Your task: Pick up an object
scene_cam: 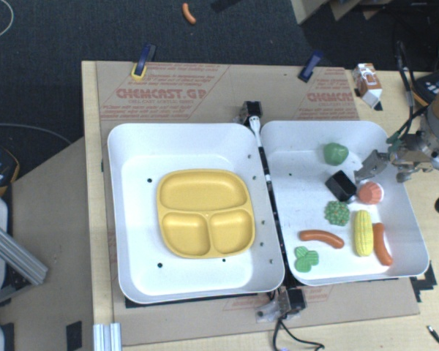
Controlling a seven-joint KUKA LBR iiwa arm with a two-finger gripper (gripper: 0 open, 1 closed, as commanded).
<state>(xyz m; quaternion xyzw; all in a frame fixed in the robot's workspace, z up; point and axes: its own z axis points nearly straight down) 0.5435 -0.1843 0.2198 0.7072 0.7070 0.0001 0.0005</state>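
Grey gripper (373, 165); just beside it a black block (342, 185), an orange-red tomato (370, 193) and a green pepper (336, 153). Farther off: yellow corn (363, 232), two orange sausages (322, 238), green broccoli (336, 213), white bins (124, 196), a yellow tray (205, 213).

Your left bin (124, 196) holds the divided tray (205, 212). Your right bin (410, 229) holds the toy foods, corn (363, 232) between two sausages (322, 238).

Single fixed camera, high above bench (95, 196), angled down, both white bins (124, 152) framed.
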